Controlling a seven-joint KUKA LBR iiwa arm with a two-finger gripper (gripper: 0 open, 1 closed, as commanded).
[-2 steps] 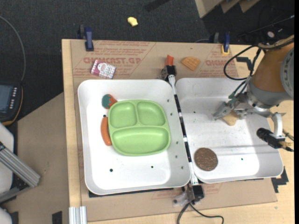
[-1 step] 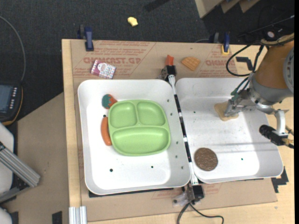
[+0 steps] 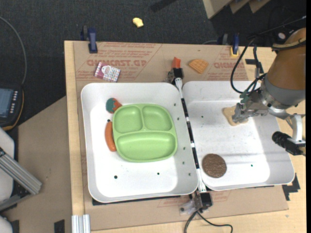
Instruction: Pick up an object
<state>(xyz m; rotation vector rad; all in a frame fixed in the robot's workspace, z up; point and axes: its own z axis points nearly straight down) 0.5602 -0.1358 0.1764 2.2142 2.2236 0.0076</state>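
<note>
The two-finger grey gripper [image 3: 241, 114], its opening impossible to tell, sits low over a small tan bread-like piece [image 3: 230, 115] in the right white bin [image 3: 262, 176], seemingly light, stiff, best pinched across its sides.

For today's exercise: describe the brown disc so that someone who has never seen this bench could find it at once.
Start at the right-hand white bin, the one the arm reaches into. Look to its near left corner, close to the divider between the two bins: the brown disc lies flat there. It is round, dark and speckled, unlike the pale tan piece at the gripper farther back.
</note>
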